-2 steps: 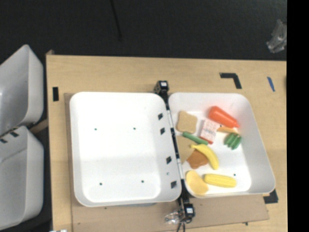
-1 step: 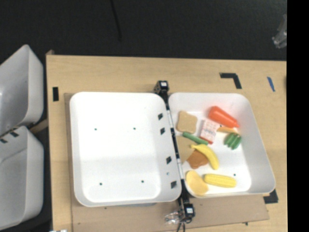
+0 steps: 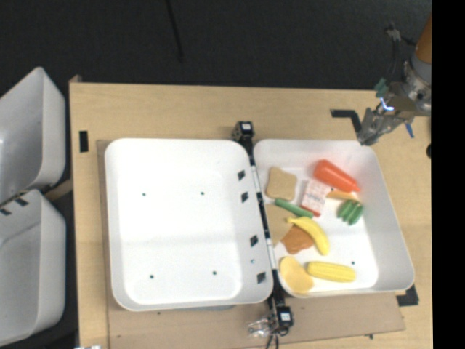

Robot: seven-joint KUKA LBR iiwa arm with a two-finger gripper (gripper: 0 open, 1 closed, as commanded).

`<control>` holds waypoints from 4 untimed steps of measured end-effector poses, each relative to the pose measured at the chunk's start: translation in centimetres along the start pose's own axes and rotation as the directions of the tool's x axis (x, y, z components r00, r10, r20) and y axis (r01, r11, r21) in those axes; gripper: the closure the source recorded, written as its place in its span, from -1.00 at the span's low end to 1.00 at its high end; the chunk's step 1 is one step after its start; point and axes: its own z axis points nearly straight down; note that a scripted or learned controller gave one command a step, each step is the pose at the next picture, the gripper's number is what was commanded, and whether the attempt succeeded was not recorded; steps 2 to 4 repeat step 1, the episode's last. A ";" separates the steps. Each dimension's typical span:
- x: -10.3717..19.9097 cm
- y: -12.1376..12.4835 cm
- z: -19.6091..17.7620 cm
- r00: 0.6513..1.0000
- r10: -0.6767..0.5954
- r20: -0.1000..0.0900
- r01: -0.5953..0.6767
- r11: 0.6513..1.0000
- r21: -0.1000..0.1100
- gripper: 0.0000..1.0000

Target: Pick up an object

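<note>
Toys are lying clustered in the right bin (image 3: 378, 195) while the end effector (image 3: 379, 126) is hovering above its far right corner; its grip cannot be told. Nearest, the red pepper (image 3: 336, 174) is lying down-left, long axis slanting.
</note>
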 end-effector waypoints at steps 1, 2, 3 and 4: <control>1.0 3.6 -10.0 1.000 -0.005 0.007 0.006 1.000 -0.028 1.00; 1.0 3.6 -10.0 1.000 -0.005 0.007 0.006 1.000 -0.028 1.00; 1.0 3.6 -10.0 1.000 -0.005 0.007 0.006 1.000 -0.028 1.00; 1.0 3.6 -10.0 1.000 -0.005 0.007 0.006 1.000 -0.028 1.00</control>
